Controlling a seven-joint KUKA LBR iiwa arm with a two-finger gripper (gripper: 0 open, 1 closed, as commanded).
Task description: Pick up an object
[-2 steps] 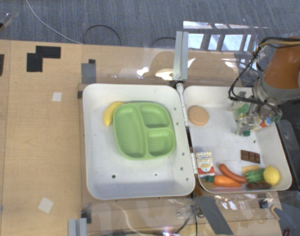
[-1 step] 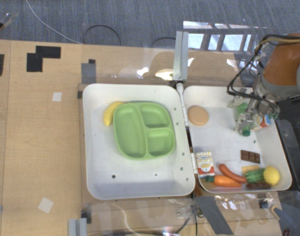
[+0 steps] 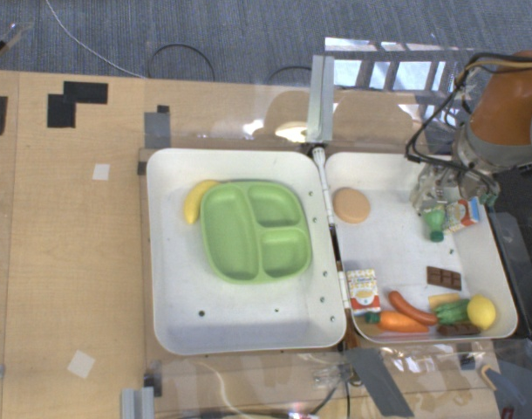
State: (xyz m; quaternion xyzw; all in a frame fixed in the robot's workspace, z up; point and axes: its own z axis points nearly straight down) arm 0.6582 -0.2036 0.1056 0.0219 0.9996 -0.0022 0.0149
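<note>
Camera view looks down on a tan counter (image 3: 65,260) carrying two white bins side by side. Left bin (image 3: 240,326) holds a green divided tray (image 3: 255,231) with three compartments, and a banana (image 3: 196,199) lies touching the tray's upper left edge, partly tucked beside it.

Right bin (image 3: 397,234) holds most of the small things. A round tan cookie (image 3: 351,205) sits near its upper left corner, close to the divider between the bins. Along the bin's lower edge lie a small carton (image 3: 362,289) with red and white print, a carrot (image 3: 403,323) just beside it, a red sausage (image 3: 412,307) resting above the carrot, a green vegetable (image 3: 453,312), a dark piece (image 3: 458,329) below that, and a lemon (image 3: 481,312) in the lower right corner. A chocolate bar (image 3: 444,278) lies apart, above that cluster.

The arm (image 3: 506,112) comes in at the upper right, its orange band showing over the bin's far corner. The claw (image 3: 438,203) hangs low over the upper right part of the right bin, right above a green object (image 3: 435,225) and next to a small red, white and blue pack (image 3: 469,213). Whether the claw is open or closed, and whether it grips the green object, cannot be told from this angle.
</note>
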